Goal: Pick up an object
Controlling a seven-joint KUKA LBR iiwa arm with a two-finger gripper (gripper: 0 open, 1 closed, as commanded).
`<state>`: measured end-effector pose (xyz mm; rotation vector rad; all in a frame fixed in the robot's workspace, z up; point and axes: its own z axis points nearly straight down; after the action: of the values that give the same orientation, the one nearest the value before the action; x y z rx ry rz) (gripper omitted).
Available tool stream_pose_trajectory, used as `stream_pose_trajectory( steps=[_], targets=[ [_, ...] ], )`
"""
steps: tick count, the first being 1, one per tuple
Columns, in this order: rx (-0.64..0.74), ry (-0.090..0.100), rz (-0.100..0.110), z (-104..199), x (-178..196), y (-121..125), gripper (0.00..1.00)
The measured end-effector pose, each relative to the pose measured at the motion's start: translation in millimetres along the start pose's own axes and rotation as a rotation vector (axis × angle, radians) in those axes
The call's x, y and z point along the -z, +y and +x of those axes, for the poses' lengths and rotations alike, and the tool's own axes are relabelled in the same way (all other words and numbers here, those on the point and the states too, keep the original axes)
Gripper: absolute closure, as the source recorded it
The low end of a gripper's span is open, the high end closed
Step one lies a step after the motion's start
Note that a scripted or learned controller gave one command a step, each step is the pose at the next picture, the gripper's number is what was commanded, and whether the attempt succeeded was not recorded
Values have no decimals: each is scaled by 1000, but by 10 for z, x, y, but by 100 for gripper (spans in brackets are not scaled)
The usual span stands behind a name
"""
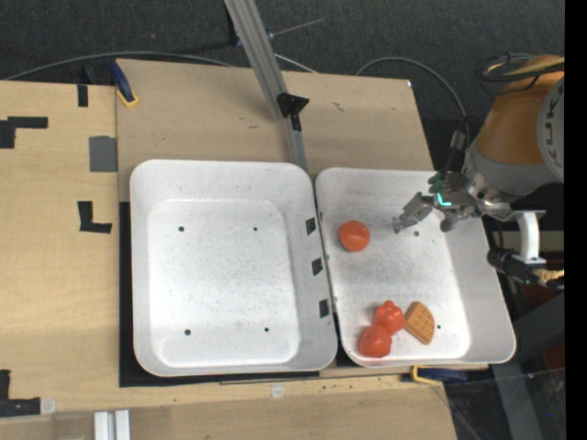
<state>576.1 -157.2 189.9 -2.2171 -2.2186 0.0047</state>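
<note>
Over on the right bin (477, 333), near its top edge, you can see the gripper (424, 211) hanging low above the white floor. Its 2 fingers look spread apart, and nothing sits between them.

Just to the left of the gripper lies a round orange-red ball (354, 236), maybe a toy tomato. It is the closest thing to pick up. I think it is light and hard, with a smooth skin, so it may roll or slip away if you pinch it off to one side. You should close on it across its widest part, right through the middle.

Down at the front of the same bin you have 3 more things close together: a red lumpy toy (389, 315), a red round toy (373, 341) touching it, and a tan waffle-like piece (420, 322) just beside them. They are bunched up, so they look harder to grab alone.

That makes 4 things in the right bin. You also have the left bin (147, 273), so 2 bins on the bench (202, 108).
</note>
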Motion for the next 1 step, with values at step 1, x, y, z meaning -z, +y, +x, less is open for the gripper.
stream_pose_trajectory(
  steps=[1],
  targets=[
    [1,-1,-4,-1,24,11,0]
  ],
)
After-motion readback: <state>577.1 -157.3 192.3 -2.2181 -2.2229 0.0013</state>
